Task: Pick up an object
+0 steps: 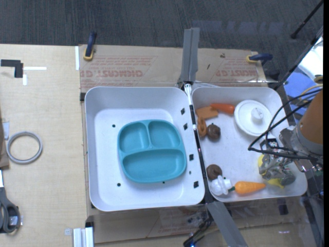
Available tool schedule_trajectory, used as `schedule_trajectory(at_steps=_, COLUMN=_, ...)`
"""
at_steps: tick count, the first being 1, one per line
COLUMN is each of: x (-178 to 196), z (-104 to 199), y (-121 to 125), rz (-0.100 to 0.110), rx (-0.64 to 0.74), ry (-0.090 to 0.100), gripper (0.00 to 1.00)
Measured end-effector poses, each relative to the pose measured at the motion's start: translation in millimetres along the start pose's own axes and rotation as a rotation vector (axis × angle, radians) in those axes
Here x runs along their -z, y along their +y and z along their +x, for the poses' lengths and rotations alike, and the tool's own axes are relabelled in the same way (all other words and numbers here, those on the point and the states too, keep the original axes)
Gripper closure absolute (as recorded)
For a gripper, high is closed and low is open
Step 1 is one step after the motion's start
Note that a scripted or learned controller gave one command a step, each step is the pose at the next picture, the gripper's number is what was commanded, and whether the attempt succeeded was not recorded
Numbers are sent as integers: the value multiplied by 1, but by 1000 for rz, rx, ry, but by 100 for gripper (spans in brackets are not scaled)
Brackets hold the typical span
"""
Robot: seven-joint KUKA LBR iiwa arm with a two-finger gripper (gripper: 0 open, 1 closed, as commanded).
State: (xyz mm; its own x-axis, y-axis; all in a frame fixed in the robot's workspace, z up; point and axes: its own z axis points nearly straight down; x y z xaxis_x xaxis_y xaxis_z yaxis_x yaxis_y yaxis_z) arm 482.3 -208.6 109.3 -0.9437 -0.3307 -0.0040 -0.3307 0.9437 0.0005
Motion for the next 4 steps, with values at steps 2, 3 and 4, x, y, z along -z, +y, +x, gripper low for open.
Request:
schedule_trajectory(at_steps=2, x=-19, z=-39, y=44, rz=-1, rx=-47, ry=1, gripper=100)
schedule_trajectory(at_steps=3, x=-19, z=-39, y=44, rz=-1, rx=-47, ry=1, gripper=0)
schedule_trajectory(at_steps=4, x=-16, z=-53, y=94, rz=7, rx=-216, ry=-7, gripper=0)
